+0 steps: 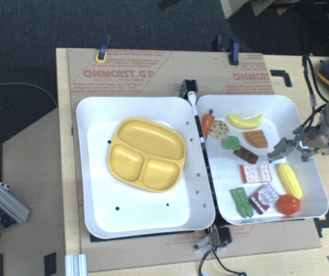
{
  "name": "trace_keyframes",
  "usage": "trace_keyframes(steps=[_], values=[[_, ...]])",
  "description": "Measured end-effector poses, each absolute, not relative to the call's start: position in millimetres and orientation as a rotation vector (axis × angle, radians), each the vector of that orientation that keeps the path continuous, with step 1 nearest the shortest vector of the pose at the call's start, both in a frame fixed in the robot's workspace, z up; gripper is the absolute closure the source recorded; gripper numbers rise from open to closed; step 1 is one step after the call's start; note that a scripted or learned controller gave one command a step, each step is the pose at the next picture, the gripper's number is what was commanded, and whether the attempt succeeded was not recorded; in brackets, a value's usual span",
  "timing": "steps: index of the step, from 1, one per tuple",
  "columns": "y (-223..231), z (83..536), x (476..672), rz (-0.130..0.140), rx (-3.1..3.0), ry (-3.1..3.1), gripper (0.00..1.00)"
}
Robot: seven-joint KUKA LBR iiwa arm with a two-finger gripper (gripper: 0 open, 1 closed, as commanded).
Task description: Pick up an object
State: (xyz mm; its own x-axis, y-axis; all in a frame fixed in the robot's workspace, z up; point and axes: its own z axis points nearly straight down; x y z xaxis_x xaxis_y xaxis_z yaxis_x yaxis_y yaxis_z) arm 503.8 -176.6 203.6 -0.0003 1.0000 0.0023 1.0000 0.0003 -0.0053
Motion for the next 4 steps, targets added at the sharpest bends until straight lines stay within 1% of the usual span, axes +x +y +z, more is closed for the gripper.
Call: trace_keyframes(steps=[2,3,4], values=[[-182.1,111.2,516.4,0.003,-2.218,-2.218,0.00],[-180.5,87.9,519.0,-0.008,-2.217,-2.221,0.00],[-183.3,101.7,521.5,-0.012,-2.231,-2.230,1.00]])
